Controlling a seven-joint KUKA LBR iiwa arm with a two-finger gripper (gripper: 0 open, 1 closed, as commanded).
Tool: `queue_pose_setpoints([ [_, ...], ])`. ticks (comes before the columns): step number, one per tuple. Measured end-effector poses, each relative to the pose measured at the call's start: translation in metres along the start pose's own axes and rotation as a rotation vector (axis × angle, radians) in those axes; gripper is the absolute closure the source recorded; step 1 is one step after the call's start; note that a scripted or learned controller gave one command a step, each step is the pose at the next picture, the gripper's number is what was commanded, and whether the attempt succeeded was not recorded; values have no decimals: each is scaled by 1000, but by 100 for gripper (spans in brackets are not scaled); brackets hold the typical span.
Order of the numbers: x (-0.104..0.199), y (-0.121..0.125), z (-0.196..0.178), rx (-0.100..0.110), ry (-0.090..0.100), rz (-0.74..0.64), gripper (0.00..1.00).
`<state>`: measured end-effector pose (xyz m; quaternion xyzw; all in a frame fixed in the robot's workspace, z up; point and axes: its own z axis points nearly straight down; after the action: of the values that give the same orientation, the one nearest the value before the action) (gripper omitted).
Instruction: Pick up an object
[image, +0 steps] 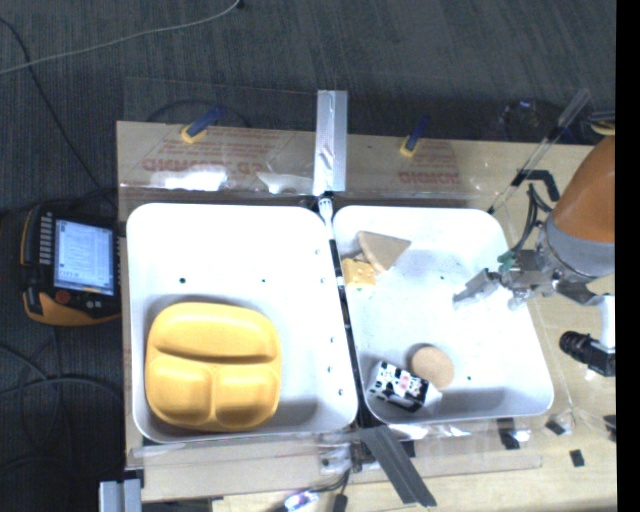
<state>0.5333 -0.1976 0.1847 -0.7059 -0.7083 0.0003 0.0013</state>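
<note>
My gripper (492, 293) hangs over the right side of the right bin (520, 390), open, with nothing between its fingers. Down and to its left a round tan disc (432, 364) lies on the bin floor. Next to the disc, in the front left corner, sits a small black and white object (399, 386). A tan wedge (382, 247) and a small yellow piece (359, 271) lie at the back left of this bin, well apart from the gripper. A large yellow moulded block (212, 364) fills the front of the left bin (230, 235).
The divider (342, 310) between the two bins runs down the middle. A handheld pendant with a lit screen (72, 263) lies left of the bench. Clamps and taped plastic (300, 165) line the back edge. Black fittings (588, 350) stand right of the right bin.
</note>
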Motion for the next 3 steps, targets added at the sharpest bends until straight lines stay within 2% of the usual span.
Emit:
queue_pose_setpoints([
  [1,1,1,-8,1,1,-2,100],
  [2,-21,44,-165,-2,-4,-234,100],
  [3,42,56,-186,-3,-3,-190,100],
])
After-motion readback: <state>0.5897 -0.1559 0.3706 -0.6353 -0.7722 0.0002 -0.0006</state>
